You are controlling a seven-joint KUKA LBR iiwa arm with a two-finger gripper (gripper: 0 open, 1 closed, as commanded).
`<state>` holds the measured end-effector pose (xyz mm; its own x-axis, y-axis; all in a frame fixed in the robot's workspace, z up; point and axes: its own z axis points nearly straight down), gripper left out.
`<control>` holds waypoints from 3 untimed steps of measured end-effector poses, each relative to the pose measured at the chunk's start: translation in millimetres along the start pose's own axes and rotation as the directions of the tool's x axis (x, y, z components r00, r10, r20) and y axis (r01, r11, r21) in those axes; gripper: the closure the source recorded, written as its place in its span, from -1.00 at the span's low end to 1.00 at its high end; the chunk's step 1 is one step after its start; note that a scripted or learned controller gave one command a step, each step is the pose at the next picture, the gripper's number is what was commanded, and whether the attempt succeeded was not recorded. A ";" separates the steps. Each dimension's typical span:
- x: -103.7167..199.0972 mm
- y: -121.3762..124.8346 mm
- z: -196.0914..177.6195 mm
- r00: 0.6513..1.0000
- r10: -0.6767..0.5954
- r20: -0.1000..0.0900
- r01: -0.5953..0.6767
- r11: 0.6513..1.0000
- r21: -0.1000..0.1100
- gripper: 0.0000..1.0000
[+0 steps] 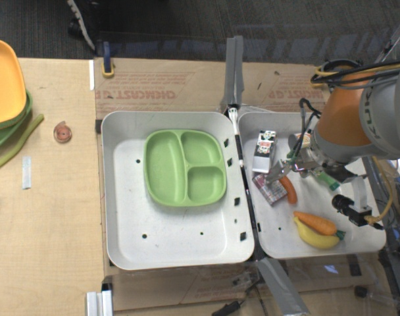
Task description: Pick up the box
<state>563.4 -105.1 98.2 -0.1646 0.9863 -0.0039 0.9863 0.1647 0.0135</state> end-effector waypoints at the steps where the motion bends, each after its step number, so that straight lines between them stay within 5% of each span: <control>1: 11.6 -23.2 -0.1 1.000 -0.021 0.000 0.021 1.000 0.000 -1.00; 2: 11.7 -22.8 -9.4 1.000 -0.020 -0.002 0.020 1.000 0.001 1.00; 3: -16.1 77.9 14.2 0.959 -0.283 -0.019 0.284 0.958 0.043 1.00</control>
<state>643.0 -108.2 85.1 -0.4375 0.8991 0.0118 0.8986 0.4377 -0.0316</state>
